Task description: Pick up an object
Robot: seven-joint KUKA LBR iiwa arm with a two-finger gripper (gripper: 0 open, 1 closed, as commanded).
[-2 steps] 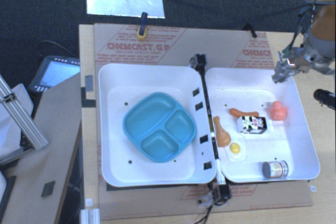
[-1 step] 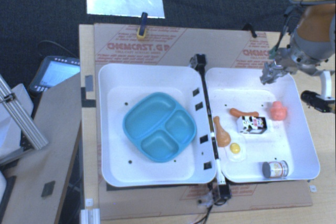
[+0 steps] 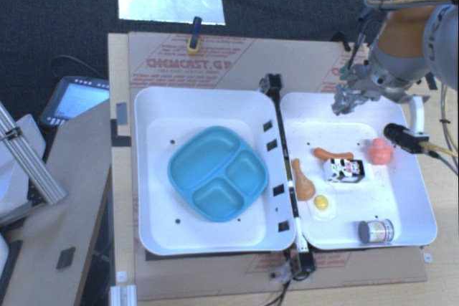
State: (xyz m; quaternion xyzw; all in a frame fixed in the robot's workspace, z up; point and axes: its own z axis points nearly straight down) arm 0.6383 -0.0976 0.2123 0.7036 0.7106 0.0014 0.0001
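Approach step — gripper hangs above the right bin's far edge, nothing between the jaws, their spread unclear. Nearest candidate, orange sausage, lies nearer the bin's middle — next move: shift over it, descend.

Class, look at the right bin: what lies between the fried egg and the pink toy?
In the camera view, the black-and-white carton lies between the fried egg and the pink toy.

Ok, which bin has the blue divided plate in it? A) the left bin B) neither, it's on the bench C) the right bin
A: the blue divided plate lies flat in the left bin, while the small items sit in the right bin.
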